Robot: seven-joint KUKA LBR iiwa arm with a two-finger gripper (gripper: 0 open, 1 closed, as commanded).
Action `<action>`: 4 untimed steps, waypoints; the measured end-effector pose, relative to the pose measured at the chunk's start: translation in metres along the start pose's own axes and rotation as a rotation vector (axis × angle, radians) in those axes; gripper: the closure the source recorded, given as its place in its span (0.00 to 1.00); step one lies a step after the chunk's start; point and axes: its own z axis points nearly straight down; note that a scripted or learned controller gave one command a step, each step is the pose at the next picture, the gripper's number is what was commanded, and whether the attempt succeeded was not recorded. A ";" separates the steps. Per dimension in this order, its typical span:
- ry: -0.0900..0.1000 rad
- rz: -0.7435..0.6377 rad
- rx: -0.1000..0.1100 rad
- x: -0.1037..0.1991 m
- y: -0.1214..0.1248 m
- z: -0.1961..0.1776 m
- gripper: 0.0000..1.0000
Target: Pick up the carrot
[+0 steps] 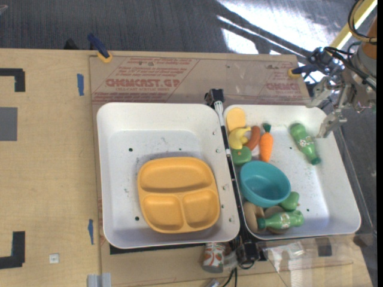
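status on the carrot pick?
Two-finger gripper above right bin's far right edge, holding nothing. Small orange carrot lies untouched in right bin. Reddish-brown sausage-shaped toy touching its left; teal bowl just below.

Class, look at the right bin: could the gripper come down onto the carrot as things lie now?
Probably yes. The carrot lies uncovered from above, and the gripper hangs over the same bin. But a reddish piece touches its left side and the teal bowl sits just below, so room is tight.

lab | taped bench point(48, 178) | two white bins point(114, 160) | toy food
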 end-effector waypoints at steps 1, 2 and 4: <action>0.017 -0.024 -0.006 0.038 0.055 0.118 0.00; -0.008 -0.059 0.004 0.057 0.101 0.142 0.00; 0.001 0.486 0.001 0.011 0.111 0.144 0.00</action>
